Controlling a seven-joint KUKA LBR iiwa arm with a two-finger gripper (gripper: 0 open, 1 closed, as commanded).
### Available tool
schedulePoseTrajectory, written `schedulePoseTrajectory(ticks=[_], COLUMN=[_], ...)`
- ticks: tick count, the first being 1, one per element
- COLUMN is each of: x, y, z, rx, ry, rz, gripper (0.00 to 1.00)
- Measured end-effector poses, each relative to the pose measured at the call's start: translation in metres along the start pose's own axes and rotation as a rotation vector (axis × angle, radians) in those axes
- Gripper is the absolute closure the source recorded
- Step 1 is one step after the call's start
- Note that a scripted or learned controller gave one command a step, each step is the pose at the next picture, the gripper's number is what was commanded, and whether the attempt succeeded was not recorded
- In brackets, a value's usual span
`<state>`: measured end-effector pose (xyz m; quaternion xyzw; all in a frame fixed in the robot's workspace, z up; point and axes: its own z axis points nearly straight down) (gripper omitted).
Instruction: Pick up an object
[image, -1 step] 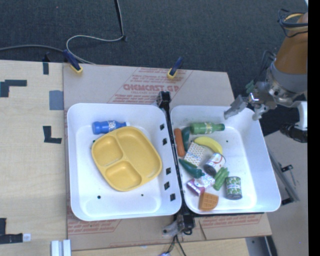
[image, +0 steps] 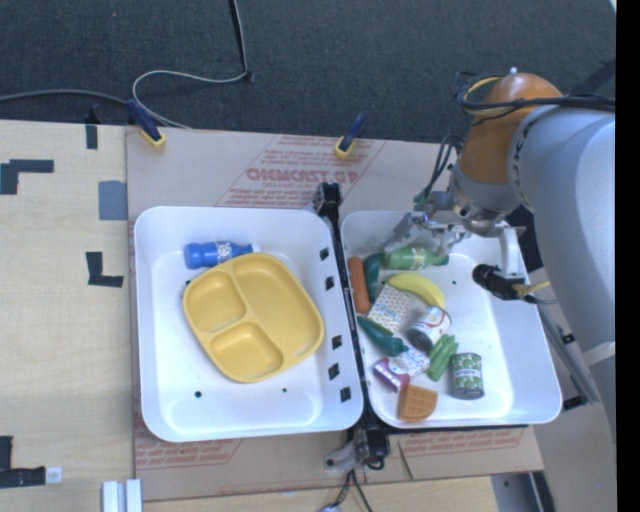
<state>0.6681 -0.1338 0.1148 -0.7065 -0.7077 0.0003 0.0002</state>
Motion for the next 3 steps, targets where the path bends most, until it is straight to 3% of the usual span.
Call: schedulePoseTrajectory(ticks=[1,2,3], x=[0.021,0.022,0.075], y=[-0.039,-0.039,-0.077], z=[0.021,0.012,-0.132], rx=[-0.002,0.000,-0.002], ry=[-0.002,0.000,0.000], rz=[0.001,0.000,-0.001], gripper=[0.00,1.00,1.00])
